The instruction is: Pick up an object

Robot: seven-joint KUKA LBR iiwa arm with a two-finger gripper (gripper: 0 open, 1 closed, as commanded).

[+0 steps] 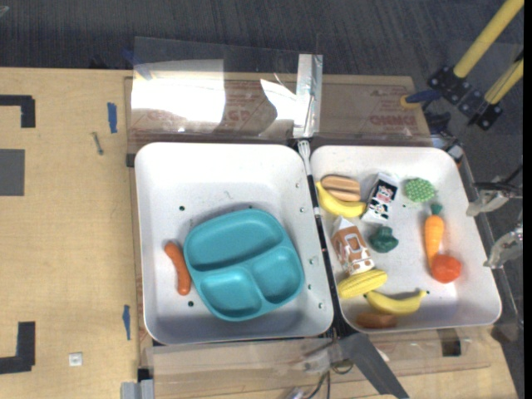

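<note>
Approach is the step I judge in hand; nothing is lifted yet. Most candidates crowd the right bin (478, 223) at the frame's lower right. The carrot (433, 233) looks easiest, with bare floor on both sides, though a red ball (446, 268) touches its lower end. The banana (394, 301) hugs the near wall, which I would avoid.
</note>
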